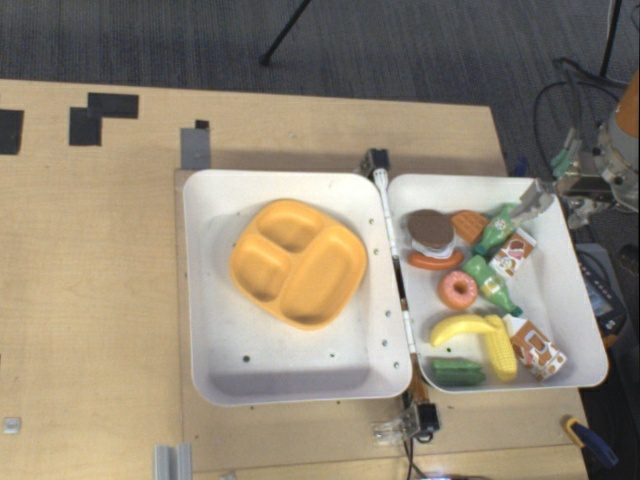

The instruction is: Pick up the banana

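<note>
Camera view: gripper (540,196) over the right bin's (560,268) far edge, jaw state unclear.
Banana (462,328) lies crosswise, just left of the corn (499,347).

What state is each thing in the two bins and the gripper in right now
banana: lying in the right bin, not gripped
corn cob: lying against the banana
donut: flat
yellow divided plate: right side up in the left bin
gripper: over the right bin's far right edge, away from the banana

Banana (462,328) hemmed by corn (499,348), cucumber (458,372)
</note>
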`<state>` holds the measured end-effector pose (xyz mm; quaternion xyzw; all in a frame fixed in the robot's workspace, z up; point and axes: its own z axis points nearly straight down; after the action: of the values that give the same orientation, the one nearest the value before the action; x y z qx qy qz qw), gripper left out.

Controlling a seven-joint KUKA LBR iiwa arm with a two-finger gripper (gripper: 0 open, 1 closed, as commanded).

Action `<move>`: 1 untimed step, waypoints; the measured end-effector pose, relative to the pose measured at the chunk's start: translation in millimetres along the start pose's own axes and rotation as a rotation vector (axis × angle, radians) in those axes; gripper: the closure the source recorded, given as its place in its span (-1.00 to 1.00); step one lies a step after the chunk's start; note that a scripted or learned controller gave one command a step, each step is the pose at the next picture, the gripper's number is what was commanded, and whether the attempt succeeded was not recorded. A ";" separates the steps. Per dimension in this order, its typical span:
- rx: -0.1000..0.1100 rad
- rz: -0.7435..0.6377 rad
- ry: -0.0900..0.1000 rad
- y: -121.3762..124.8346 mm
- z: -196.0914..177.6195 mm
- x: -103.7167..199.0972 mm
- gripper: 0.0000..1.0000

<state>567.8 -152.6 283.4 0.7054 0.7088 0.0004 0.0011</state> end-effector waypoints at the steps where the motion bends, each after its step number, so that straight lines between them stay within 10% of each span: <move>1: 0.004 0.048 0.002 -57.7 116.9 17.5 -1.00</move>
<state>510.2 -135.6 166.4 0.7220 0.6918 -0.0003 -0.0008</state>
